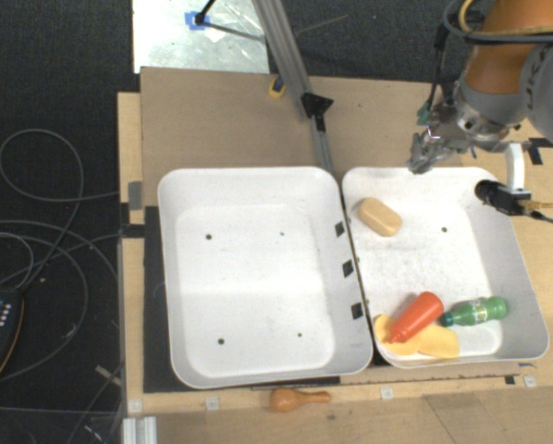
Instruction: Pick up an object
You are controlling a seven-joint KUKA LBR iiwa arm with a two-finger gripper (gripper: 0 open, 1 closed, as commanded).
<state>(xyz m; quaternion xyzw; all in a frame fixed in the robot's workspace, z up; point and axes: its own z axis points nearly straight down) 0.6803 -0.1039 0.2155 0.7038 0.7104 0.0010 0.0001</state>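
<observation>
The right bin (pixel 461 202) holds a tan block (pixel 379 216) near its back left. Along its front lie an orange-red carrot-shaped toy (pixel 415 315), a yellow piece (pixel 429 344) under it, and a green bottle (pixel 475 312) on its side. My gripper (pixel 423 159) hangs over the back rim of the right bin, above and to the right of the tan block and apart from it. Nothing shows between its fingers. The arm's orange band (pixel 522 12) rises at the upper right.
The left bin (pixel 249 276) lies beside the right one, with black clips (pixel 348 266) along the seam. A grey pole (pixel 290 58) slants over the bench's back. An orange pear-shaped toy (pixel 295 398) lies on the bench in front of the bins. Cables lie on the floor at left.
</observation>
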